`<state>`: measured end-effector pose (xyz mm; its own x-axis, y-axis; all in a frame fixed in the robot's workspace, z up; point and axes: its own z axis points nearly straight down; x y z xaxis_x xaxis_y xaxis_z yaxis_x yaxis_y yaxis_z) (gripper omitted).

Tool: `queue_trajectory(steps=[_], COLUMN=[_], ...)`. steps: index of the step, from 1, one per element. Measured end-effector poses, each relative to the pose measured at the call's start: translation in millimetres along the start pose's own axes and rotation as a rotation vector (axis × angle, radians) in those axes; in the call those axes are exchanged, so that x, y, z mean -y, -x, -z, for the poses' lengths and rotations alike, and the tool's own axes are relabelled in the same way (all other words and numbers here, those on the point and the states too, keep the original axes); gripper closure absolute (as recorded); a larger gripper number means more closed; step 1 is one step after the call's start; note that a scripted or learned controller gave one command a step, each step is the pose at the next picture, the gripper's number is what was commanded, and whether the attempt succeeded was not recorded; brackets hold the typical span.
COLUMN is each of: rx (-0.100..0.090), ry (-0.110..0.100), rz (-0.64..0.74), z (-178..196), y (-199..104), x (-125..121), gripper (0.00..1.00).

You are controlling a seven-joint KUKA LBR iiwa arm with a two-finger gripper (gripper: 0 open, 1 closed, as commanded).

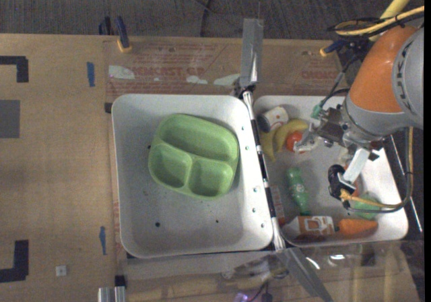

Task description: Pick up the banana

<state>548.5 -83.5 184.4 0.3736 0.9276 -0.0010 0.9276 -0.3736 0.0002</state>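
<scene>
**Over the right bin, gripper by the banana**

Over the right white bin (397,226), the grey two-finger gripper (304,143) is hanging just beside the curved yellow banana (277,137); its grip cannot be told. Nearby are lying a small red ball (294,140), a green plastic bottle (297,190), an orange carton (316,226) and an orange carrot (357,226). No label is legible. A green compartment tray (194,156) is sitting in the left white bin (135,220), open floor around it.
</scene>
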Motion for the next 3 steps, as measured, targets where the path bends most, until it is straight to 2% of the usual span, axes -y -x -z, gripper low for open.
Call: queue_trajectory(steps=[1, 2, 3], rx=[0.0, 0.0, 0.0], ry=[-0.005, -0.001, -0.004], rz=[-0.133, 0.069, -0.037], z=[-1, 101, -1], y=[-27, -43, -26], x=[79, 57, 86], gripper=[0.0, 0.0, 0.0])
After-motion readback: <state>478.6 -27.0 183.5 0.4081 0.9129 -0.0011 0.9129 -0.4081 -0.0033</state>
